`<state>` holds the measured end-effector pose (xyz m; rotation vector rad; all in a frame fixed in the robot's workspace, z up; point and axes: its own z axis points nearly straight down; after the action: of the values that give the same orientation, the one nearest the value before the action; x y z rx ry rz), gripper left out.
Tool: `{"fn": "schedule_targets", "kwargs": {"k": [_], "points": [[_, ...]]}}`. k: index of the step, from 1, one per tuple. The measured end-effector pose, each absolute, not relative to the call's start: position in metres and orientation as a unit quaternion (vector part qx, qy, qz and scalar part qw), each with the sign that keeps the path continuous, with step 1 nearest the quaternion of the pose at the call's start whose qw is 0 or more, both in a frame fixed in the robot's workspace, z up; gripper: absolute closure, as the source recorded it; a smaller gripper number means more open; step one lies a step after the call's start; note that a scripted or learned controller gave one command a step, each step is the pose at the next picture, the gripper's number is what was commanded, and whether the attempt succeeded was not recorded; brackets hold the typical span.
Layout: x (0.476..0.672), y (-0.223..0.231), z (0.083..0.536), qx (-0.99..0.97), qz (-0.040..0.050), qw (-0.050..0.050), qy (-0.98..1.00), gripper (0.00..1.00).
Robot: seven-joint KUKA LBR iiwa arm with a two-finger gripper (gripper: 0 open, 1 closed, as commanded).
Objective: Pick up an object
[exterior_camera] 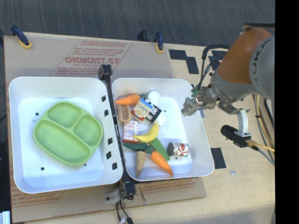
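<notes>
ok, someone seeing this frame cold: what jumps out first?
Probably the green divided plate lying alone in the left bin, bright against the white. Next, the heap of toy food in the right bin: a banana in the middle, one carrot at the far side and another carrot at the near edge by a small can. The gripper hangs over that bin's right rim.

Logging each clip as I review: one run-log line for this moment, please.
phase: pre-grasp | gripper: over right white bin's right edge, nothing seen held | yellow toy banana: in right bin's pile | green divided plate: left bin
</notes>
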<state>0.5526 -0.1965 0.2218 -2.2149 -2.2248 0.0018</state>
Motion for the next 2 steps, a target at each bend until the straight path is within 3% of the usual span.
{"fn": "schedule_targets", "kwargs": {"k": [1,2], "points": [[0.555,-0.206,0.253,-0.706,0.0003,0.000,-0.709,1.00],[0.504,-0.211,0.242,-0.705,0.0011,0.001,-0.709,1.00]]}}
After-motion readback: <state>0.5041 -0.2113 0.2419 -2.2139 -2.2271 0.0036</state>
